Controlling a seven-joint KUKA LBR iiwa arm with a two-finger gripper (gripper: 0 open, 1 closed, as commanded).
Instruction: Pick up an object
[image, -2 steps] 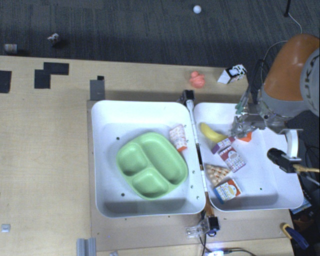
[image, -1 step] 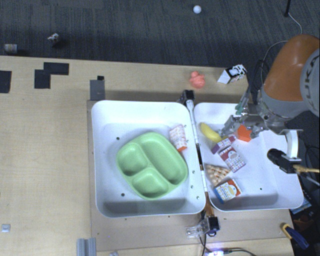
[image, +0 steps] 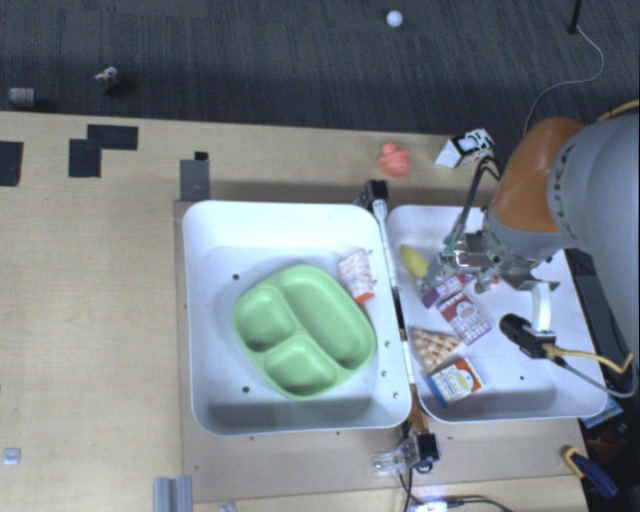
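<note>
Leftward, a green divided plate (image: 303, 329) fills one bin (image: 205, 300); the hand (image: 462, 262), grip unreadable, hovers over packets (image: 465, 318).

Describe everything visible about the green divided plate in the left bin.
The green divided plate is pale green, looks like smooth plastic, and has rounded corners and three recessed compartments. It lies flat and upright, turned at a diagonal, near the middle of the left bin. A small white-and-red packet lies at its upper right corner, touching or nearly so.
</note>
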